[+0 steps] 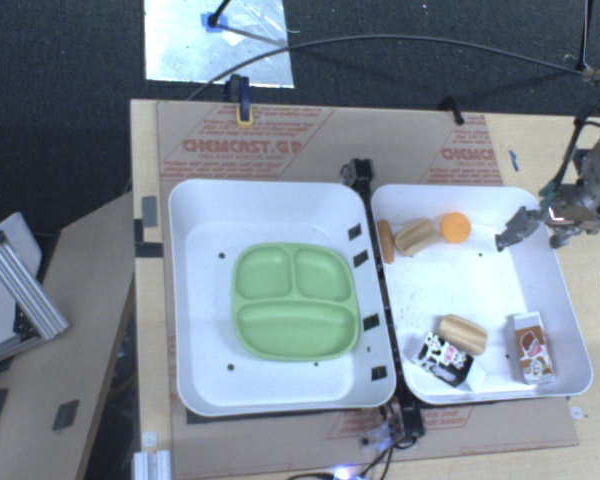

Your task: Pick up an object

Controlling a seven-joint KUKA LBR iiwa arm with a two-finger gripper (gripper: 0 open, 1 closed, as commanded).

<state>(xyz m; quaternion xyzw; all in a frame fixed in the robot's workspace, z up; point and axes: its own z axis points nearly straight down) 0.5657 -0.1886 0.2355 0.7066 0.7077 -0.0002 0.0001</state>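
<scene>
The right bin point(480, 278) holds several small objects. An orange ball point(455, 227), a tan bread piece point(415, 236) and a thin brown stick point(385, 240) lie at its far left. Near the front are a tan roll point(462, 333), a black-and-white packet point(443, 358) and a brown-and-white carton point(531, 348). My gripper point(536, 232) hangs over the bin's far right edge, open, with nothing between its fingers. It is to the right of the orange ball and apart from every object.
The left bin point(195, 268) holds a green divided plate point(296, 300). Black clips run along the wall between the two bins point(370, 298). A cable arcs across the back of the bench point(400, 40).
</scene>
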